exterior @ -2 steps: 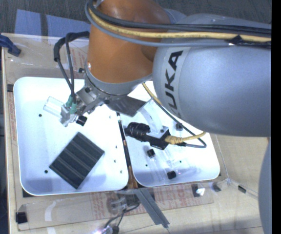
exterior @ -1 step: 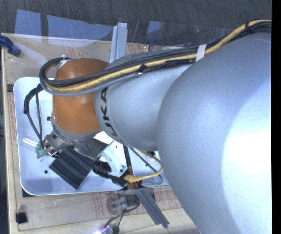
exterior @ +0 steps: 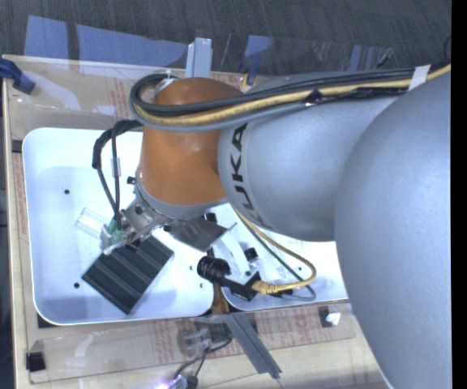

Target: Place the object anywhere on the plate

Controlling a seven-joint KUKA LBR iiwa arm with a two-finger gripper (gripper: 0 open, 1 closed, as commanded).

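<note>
Robot arm (exterior: 314, 152) reaches over the left bin (exterior: 43, 217) — its gripper (exterior: 113, 232) low at the frame's centre-left.

Part of the maker's name, the letters "KUKA", reads down the grey casing beside the orange band (exterior: 181, 148). A dark ribbed block (exterior: 128, 272) lies tilted on the bin floor in the lower left, just below and right of the gripper, seemingly touching it — whether the fingers are apart or together cannot be told. No plate can be picked out.

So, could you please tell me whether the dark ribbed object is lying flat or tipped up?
Flat: the dark ribbed object lies on the left bin's floor, ribs facing up.
</note>
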